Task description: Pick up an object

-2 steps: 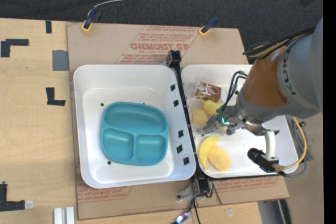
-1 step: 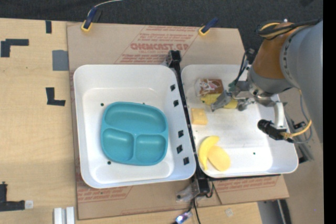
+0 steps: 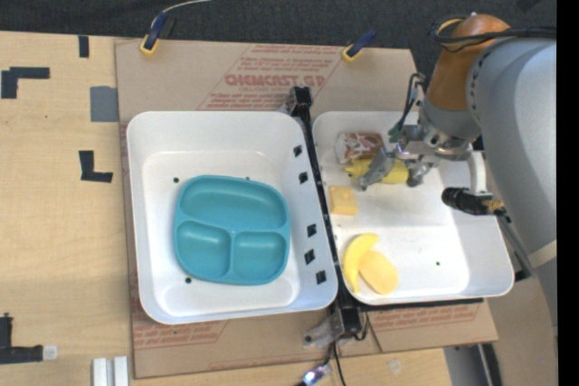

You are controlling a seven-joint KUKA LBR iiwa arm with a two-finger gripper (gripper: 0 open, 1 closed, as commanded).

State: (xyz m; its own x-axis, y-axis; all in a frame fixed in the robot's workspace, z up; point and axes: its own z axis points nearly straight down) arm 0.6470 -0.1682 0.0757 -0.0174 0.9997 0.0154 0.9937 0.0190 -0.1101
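Observation:
In the right bin (image 3: 470,271) my gripper (image 3: 392,176) is down near the bin's back, open, its fingers straddling a small yellow object (image 3: 387,174) that lies on the floor. A wrapped brown and red packet (image 3: 360,143) lies just behind and to the left of it. A pale yellow square block (image 3: 343,201) rests by the bin's left wall. A yellow banana-shaped piece (image 3: 355,250) and an orange-yellow oval piece (image 3: 379,273) lie together at the front left corner.
The left bin (image 3: 149,149) holds a teal divided plate (image 3: 233,229). The grey arm with its orange band (image 3: 461,68) comes in over the right bin's back right. A dark divider (image 3: 312,185) runs between the bins.

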